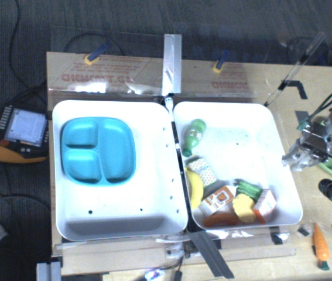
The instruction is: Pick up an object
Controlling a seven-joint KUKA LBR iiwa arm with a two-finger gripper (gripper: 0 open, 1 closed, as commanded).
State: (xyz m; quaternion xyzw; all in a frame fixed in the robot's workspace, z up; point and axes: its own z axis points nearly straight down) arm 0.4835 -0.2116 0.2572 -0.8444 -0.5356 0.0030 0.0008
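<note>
**On the tabletop: two bins, toys heaped at the right**

At the far left, off the tabletop point(31, 227), a small device with a pale screen point(20, 129) lies on dark carpet. The left bin point(66, 215), smooth white plastic with rounded corners, holds a glossy blue plate point(98, 150) split into three compartments. A thin metal strip point(172, 63) stands upright behind the seam where the bins meet.

In the right bin point(253, 127), a green, rounded bottle-like object point(195, 133) lies against the left wall. Nearer the front sit a checkered packet point(202, 171), a curved yellow banana point(194, 189), an orange-and-white carton point(219, 201), a green piece point(249, 189), a yellow lump point(243, 206) and a small red-and-white box point(264, 204), all crowded together and touching.

Right of that bin, the gripper point(315, 148) hovers just outside the rim, a grey metal cluster; whether its fingers are spread or closed cannot be told. An orange carrot shape point(321, 247) lies on the bare wood at front right.
</note>
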